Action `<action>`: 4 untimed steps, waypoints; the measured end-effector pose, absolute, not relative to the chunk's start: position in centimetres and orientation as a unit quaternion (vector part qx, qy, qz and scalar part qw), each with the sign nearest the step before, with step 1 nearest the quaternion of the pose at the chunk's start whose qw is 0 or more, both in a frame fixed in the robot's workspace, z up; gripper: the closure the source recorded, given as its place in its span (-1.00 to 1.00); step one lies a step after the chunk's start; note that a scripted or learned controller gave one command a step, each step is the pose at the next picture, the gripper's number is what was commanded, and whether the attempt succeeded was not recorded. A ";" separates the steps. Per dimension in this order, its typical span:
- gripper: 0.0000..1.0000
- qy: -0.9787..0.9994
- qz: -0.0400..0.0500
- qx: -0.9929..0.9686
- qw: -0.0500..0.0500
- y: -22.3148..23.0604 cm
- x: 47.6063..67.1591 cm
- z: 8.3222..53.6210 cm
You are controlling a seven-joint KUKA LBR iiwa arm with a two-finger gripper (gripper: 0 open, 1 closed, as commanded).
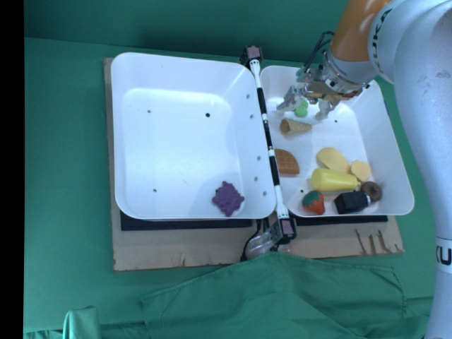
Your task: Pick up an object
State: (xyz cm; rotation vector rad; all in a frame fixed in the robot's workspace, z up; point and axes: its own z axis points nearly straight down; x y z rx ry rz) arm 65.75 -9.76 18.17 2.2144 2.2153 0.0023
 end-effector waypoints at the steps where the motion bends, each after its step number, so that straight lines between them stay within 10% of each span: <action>1: 1.00 0.705 0.005 0.709 0.011 -10.1 66.0 20.0; 4: 1.00 0.693 0.003 0.721 0.005 -10.9 65.4 34.5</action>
